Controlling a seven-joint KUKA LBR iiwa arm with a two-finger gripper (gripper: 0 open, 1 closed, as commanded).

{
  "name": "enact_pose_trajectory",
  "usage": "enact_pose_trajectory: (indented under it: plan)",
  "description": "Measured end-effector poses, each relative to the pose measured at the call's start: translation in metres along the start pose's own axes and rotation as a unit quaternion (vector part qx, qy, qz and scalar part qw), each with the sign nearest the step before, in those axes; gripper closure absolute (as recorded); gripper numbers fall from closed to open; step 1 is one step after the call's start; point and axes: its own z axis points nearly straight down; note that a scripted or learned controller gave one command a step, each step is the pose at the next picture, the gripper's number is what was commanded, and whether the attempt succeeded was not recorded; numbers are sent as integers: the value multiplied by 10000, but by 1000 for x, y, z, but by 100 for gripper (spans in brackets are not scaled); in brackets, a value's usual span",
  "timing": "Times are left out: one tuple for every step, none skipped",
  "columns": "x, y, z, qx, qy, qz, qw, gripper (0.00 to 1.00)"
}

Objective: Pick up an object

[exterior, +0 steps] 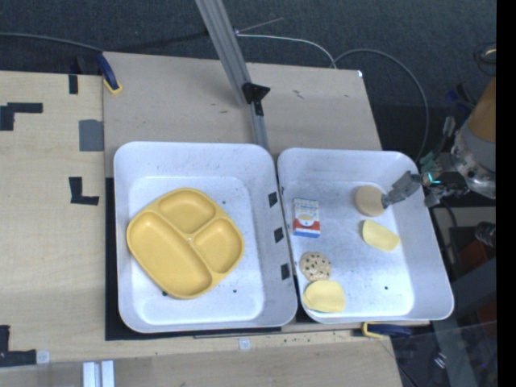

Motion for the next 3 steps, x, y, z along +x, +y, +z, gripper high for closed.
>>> enact_pose_trajectory:
  plan:
    - [1,0,-10,-2,0,-9,10000,100]
    - [25,57,-50,-38,-9,-23,10000,100]
    - [8,71,-128,-49,-20,-3,10000,100]
